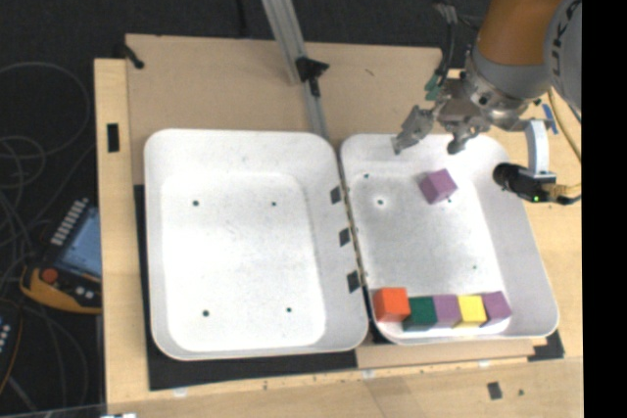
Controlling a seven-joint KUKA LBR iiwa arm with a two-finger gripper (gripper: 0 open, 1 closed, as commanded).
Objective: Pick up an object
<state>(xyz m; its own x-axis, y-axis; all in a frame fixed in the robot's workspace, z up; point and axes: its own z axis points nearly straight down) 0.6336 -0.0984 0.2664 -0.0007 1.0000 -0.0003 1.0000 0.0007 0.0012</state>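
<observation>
A purple cube (437,185) lies alone in the upper middle of the right bin (509,240). Along that bin's front wall stands a row of cubes: orange (392,302), green (422,311), light purple (447,309), yellow (472,309) and purple (496,305). My gripper (432,142) hangs open over the bin's far edge, just above and slightly left of the lone purple cube, with nothing between its fingers.
The left bin (245,240) sits beside the right one, joined by black clips along the shared edge. A slanted metal pole (279,5) rises behind the bins. Cables and a handheld pendant (69,255) lie off the bench at left.
</observation>
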